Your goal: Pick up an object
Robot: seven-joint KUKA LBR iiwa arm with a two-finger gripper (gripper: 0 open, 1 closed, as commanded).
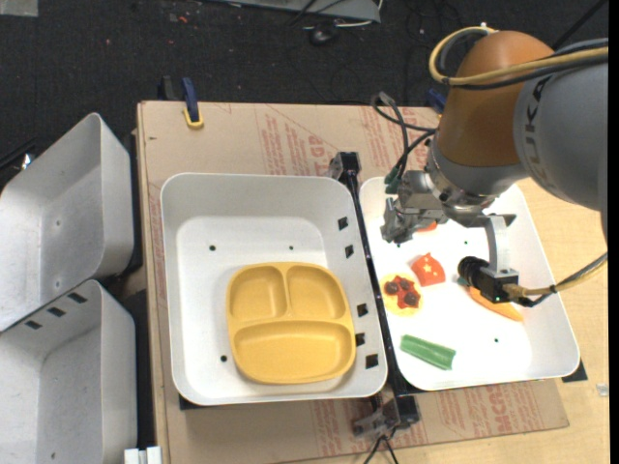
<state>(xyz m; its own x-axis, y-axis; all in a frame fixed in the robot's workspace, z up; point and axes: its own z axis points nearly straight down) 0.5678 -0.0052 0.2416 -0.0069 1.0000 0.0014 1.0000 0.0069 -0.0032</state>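
- Dark floor at the back; a cardboard-covered surface (242, 133) carries two shallow white bins side by side.
- Fingers (398, 230) hang over the upper left part of the right bin (542, 346), close to the wall it shares with the left bin (251, 240); from this slant I cannot tell whether they are spread or pressed together.
- Just right of them, a small orange-red bit (427, 225), partly covered by the wrist; contact cannot be judged.
- Candidate objects all lie on the right bin's floor: a red piece (427, 270) below the fingers and apart from them; a dark red lump on a yellow patch (402, 293) just beside it, lower left; a green piece (427, 352) nearer the front edge; an orange piece (503, 307) towards the right.
- Grey arm with orange band (493, 95) comes in from the right, above the bin's upper half.
- Left bin holds a yellow divided plate (290, 322), lying flat.
- Two more white bins (58, 211) sit tilted off the surface, far left.
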